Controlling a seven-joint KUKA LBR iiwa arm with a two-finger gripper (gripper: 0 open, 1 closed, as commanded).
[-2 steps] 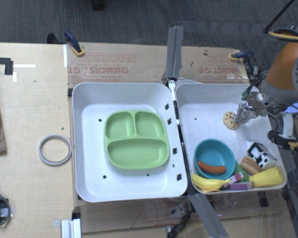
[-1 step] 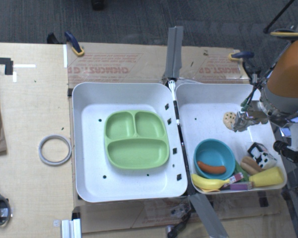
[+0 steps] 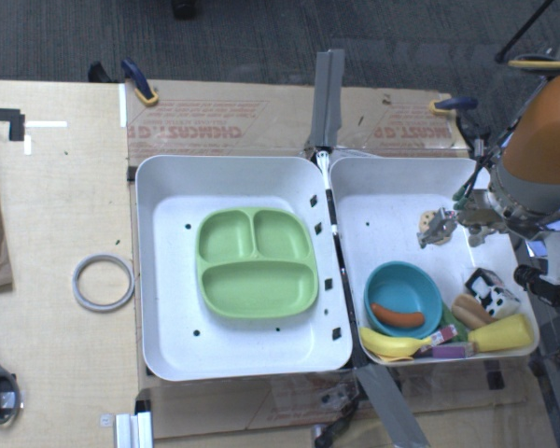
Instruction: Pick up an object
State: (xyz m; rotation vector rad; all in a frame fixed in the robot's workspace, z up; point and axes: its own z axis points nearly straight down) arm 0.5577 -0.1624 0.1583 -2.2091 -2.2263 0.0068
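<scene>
- Two white bins on desk; left bin (image 3: 159, 278) holds green divided plate (image 3: 258, 261)
- Gripper (image 3: 439, 228) over right bin (image 3: 373, 194), above blue bowl (image 3: 403, 292); whether jaws are clenched or released: cannot tell

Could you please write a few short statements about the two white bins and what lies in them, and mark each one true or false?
1. The green three-compartment plastic plate lies in the left white bin. True.
2. The blue round bowl holds a yellow banana. False: it holds an orange-red sausage-shaped toy; the yellow banana lies outside it, by the right white bin's near wall.
3. The grey tape ring lies on the bench, left of both bins. True.
4. The gripper hangs over the green plate. False: it is above the right bin.
5. The black-and-white cow-patterned toy is in the left bin. False: it is in the right bin.
</scene>
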